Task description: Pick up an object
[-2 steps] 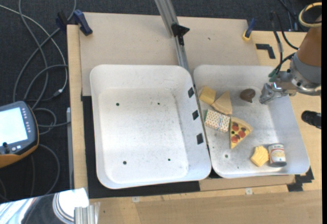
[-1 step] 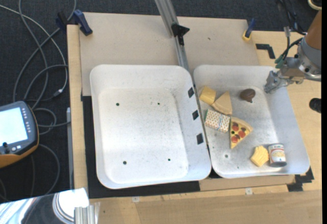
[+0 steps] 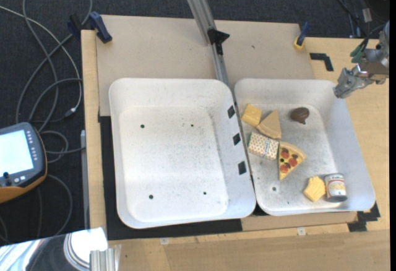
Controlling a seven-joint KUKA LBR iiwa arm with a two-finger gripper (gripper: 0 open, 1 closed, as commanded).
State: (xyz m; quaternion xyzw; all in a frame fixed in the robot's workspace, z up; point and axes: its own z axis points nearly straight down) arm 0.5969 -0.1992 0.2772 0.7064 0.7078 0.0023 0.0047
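Two white bins side by side on the bench: left bin [image 3: 124, 140], right bin [image 3: 356, 158].

Six things in the right bin, counted:
- One yellow block [image 3: 251, 115], near the left wall, toward the far side.
- One tan wedge [image 3: 270, 124], touching the yellow block on its right.
- One speckled box [image 3: 263, 146], just below the wedge, touching it.
- One pizza slice [image 3: 288, 160], tip pointing toward the near edge, just right of the speckled box.
- One brown lump [image 3: 300, 115], apart from the rest, toward the far side.
- One yellow piece [image 3: 314, 189], at the near right, beside one small can [image 3: 335, 187], upright, the two touching or nearly so.

One gripper [image 3: 344, 87] at the right, over the far right corner of the right bin, above its rim, well apart from every object. Nothing between the fingers. Spread or pressed together: cannot tell, too small and blurred at this angle.

Two blue clamps [image 3: 99, 25] on the far edge of the board. One pendant [image 3: 18, 155] with a screen at the left, off the bench.
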